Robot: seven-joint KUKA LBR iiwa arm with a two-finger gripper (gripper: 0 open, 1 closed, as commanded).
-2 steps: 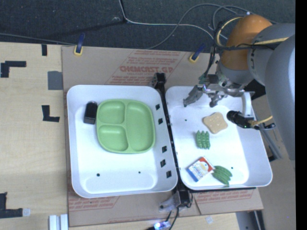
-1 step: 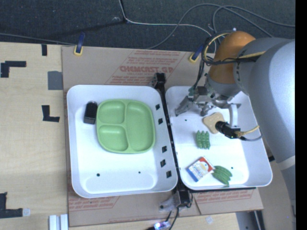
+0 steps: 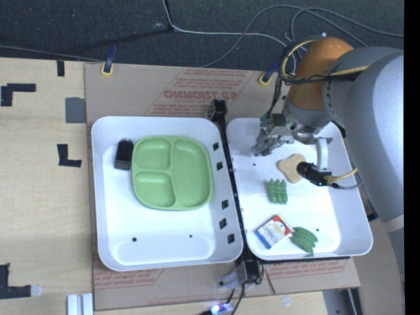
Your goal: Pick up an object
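Note:
My gripper (image 3: pixel 264 143) hangs low over the back left part of the right bin (image 3: pixel 348 235), pointing down at bare white floor. Nothing shows beneath it. A tan, bread-like piece (image 3: pixel 289 167) lies just to its right, partly under a dark fitting on the arm. Toward the front lie a small ridged green piece (image 3: pixel 277 191), a blue, red and white packet (image 3: pixel 272 231) and a dark green pod-shaped item (image 3: pixel 304 239) touching the packet's right side.
The left bin (image 3: pixel 108 235) holds a light green divided plate (image 3: pixel 172 173) and a small black block (image 3: pixel 123 154) at the plate's left. A ridge with black clips (image 3: pixel 223 176) separates the bins. The grey arm (image 3: pixel 374 123) covers the right bin's back right corner.

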